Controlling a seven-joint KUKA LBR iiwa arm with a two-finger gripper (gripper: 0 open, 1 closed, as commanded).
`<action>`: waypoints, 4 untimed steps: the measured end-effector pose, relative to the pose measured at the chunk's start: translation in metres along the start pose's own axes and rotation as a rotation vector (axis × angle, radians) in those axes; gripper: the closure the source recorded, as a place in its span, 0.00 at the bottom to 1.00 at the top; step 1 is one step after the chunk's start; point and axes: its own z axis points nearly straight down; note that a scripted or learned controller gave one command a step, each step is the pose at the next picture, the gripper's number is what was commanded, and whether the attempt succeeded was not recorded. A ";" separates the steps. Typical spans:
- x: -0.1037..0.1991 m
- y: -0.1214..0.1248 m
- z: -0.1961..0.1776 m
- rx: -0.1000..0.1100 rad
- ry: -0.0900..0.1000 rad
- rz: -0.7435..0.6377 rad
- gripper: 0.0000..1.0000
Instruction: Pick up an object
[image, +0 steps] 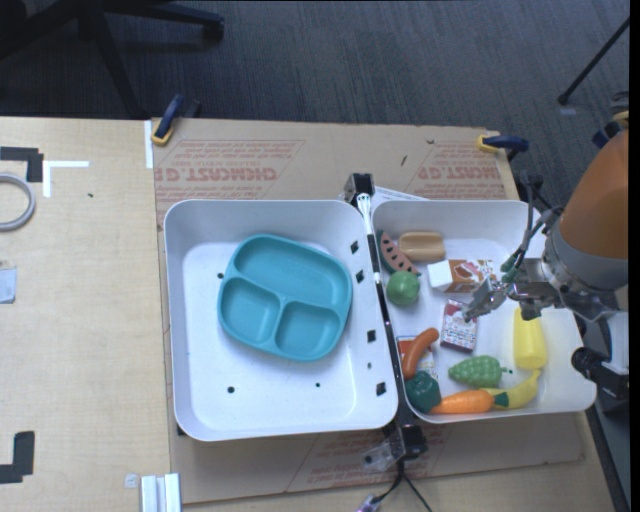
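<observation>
Arm: the grey arm with its orange band (608, 190) reached in from the right, over the right-hand bin.
Gripper: the two-finger gripper (487, 300) hung low over the middle of the right bin, just above the small red-and-white printed card (460, 328).
Fingers: whether they were spread or pressed together, I could not tell; nothing showed between them.
Right bin: the shallow white plastic bin (455, 214) held a crowd of toy food.
Far side of it: a tan bread-roll toy (421, 244), with a red watermelon-slice toy (397, 257) just left of it and a white cube (440, 275) just nearer.
Left side of it: a round green toy fruit (403, 289), then nearer a red-orange chilli-shaped toy (418, 348) and a dark green pepper toy (422, 390).
Near side of it: an orange carrot toy (463, 402) lay along the near wall, a knobbly green vegetable toy (476, 372) just beyond it.
Right side of it: a yellow corn-like toy (529, 340) stood just right of the gripper, a yellow banana toy (520, 390) nearer.
Left bin: the other shallow white bin (200, 330) carried a teal three-compartment plastic tray (285, 297).
Tabletop: a light wooden tabletop (80, 330) with a brown cardboard sheet (250, 160) under both bins.
</observation>
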 end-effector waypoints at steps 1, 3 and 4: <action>0.009 0.007 0.105 -0.011 -0.004 0.088 0.00; 0.009 0.007 0.096 -0.009 -0.004 0.092 0.00; 0.021 0.005 0.115 -0.010 -0.005 -0.224 0.00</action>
